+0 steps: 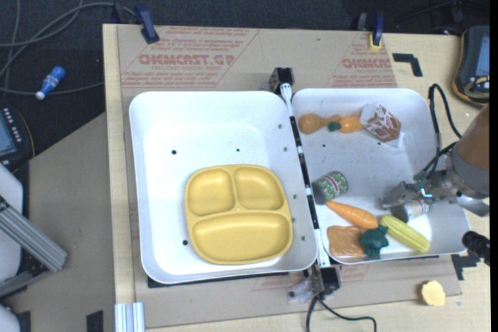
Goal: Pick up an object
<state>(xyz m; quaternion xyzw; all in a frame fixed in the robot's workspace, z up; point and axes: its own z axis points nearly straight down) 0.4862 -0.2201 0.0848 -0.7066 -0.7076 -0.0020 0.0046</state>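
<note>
Gripper (406, 198) of mine hangs low inside the right bin (354, 99), near its right wall, just above the corn cob (405, 232) and beside the carrot (352, 213); I cannot tell how my grip stands. Yellow divided tray (237, 212) lies in the left bin (202, 113)

In the right bin (366, 99), a toy carrot (352, 214) lay slanted near center; corn (405, 233) sat at its four o'clock, a small can (331, 184) at eleven o'clock.
</note>
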